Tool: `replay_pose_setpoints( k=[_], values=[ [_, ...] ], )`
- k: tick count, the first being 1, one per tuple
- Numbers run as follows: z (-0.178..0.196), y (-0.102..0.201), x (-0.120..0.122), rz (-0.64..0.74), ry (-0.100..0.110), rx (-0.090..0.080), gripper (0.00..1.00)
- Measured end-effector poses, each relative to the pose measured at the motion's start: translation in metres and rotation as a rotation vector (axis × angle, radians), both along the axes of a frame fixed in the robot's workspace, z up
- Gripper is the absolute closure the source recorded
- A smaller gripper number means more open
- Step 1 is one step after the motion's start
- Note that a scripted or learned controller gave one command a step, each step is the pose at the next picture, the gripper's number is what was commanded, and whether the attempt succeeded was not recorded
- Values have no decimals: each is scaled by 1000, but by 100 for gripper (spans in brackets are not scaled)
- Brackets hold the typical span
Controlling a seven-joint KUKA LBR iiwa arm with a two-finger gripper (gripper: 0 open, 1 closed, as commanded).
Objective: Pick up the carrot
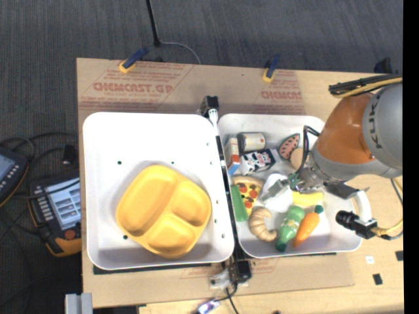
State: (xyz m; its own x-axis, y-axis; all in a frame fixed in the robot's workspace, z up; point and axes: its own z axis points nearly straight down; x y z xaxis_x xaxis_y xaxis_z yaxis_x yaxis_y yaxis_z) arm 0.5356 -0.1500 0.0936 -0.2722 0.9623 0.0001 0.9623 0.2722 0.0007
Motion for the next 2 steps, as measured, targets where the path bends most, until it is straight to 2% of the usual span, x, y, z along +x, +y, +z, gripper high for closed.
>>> replay_pose_setpoints(
  k=[1,2],
  values=[
    [-2,-70,-10,249,-13,2,0],
    [-2,-73,-44,386,-23,-12,0]
  ],
)
